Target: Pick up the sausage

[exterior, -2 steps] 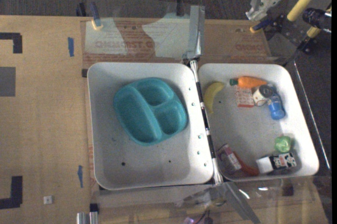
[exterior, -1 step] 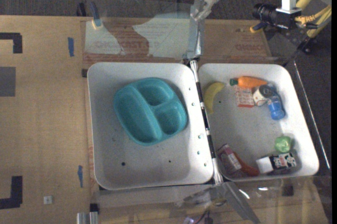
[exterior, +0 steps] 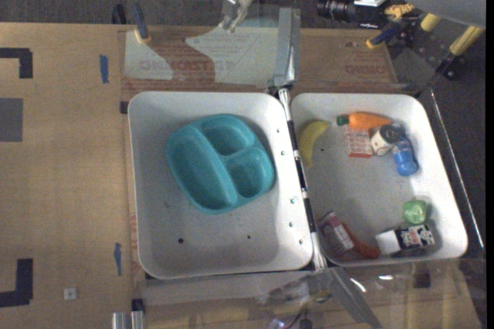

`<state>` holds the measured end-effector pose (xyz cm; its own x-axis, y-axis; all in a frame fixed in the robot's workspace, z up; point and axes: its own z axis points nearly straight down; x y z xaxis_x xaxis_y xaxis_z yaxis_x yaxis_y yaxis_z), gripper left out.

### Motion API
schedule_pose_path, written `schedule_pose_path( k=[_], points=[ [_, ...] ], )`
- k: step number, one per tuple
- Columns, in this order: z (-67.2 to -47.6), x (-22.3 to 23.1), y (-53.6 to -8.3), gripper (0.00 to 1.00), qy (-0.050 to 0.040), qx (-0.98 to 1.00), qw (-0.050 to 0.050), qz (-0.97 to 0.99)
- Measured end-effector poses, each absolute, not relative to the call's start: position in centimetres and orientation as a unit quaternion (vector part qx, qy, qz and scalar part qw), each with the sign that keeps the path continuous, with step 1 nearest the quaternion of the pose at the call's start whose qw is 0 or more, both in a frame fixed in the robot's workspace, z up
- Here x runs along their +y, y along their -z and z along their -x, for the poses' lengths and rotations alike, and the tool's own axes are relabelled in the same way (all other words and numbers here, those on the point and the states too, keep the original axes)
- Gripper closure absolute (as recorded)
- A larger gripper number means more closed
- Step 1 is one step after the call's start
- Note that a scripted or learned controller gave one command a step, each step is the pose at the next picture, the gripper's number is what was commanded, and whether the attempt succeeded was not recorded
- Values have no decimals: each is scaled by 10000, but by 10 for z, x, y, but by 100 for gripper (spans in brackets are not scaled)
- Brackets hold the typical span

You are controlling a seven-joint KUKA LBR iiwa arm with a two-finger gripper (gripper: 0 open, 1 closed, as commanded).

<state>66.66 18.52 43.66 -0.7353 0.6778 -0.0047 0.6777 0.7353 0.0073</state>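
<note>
Two bins: left bin (exterior: 147,242), right bin (exterior: 440,165), side by side on the bench.
Landmark: teal divided plate (exterior: 221,161), one, in the left bin.
Sausage (exterior: 345,237): one, dark red, in a clear wrapper; well right of the plate and lower, at the right bin's near-left corner, lying at a slant.
Handling: likely light, soft, wrapper slick; best pinched across the middle of its length, jaws square to the long axis.
Other items right of plate: one yellow piece (exterior: 312,140), one orange piece (exterior: 369,120), one blue bottle (exterior: 404,159), one green ball (exterior: 415,211), one small carton (exterior: 411,239).
Gripper (exterior: 238,1): high beyond the plate, past the bins' far edge, holding nothing visible; open or closed, cannot tell.
</note>
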Motion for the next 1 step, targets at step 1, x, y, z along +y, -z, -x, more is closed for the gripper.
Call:
schedule_pose_path(
  k=[1],
  points=[
    [-657,218,-437,100,-24,9714,38,-2374]
  ],
)
